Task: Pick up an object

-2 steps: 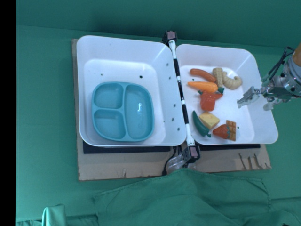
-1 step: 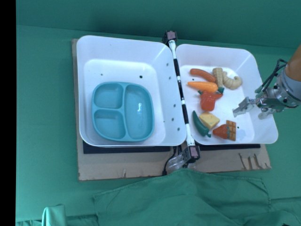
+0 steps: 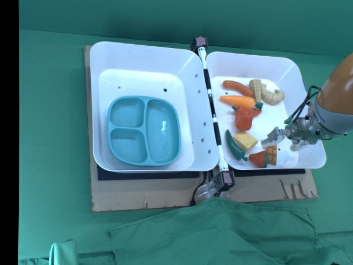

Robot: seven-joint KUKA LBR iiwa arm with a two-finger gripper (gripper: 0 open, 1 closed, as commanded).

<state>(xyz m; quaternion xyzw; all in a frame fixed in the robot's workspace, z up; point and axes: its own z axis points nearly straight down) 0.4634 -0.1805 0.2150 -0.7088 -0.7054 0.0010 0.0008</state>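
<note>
Toy food lay in the right bin (image 3: 295, 73). The gripper (image 3: 274, 137) hung open and held nothing, just above the orange wedge (image 3: 271, 154), so reaching was the step. Next it needed to drop and squeeze.

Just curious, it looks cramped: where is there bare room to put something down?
Bare floor rings the blue divided plate in the left bin. The right bin is crowded mid-floor with toy food; bare floor borders its far rim.

bench (image 3: 49, 148) | green cloth | cardboard sheet (image 3: 143, 200) | two bins (image 3: 193, 93)
</note>
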